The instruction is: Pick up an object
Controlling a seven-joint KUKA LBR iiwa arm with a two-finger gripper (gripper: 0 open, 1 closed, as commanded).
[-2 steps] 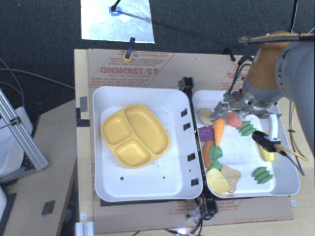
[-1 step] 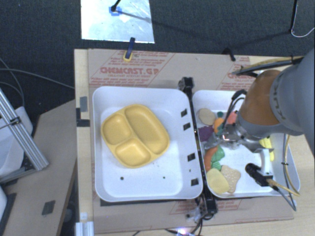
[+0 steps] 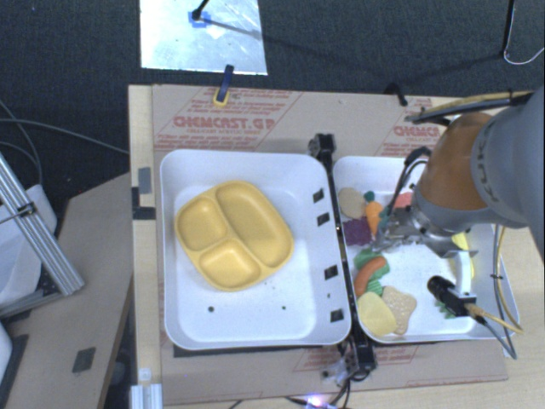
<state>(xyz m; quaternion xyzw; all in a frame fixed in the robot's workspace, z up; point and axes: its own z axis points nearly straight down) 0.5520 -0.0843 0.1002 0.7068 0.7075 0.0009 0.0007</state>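
Camera view has the gripper (image 3: 385,235) low in the right bin (image 3: 487,331), among toy food; whether it grips anything, I cannot tell. Just beside it lie a purple piece (image 3: 355,230), a small carrot (image 3: 373,209) and an orange-and-green piece (image 3: 371,271). Nearer the front rest a yellow round (image 3: 375,315) and a tan cracker (image 3: 400,303). A yellow divided plate (image 3: 233,233) sits in the left bin (image 3: 255,322).
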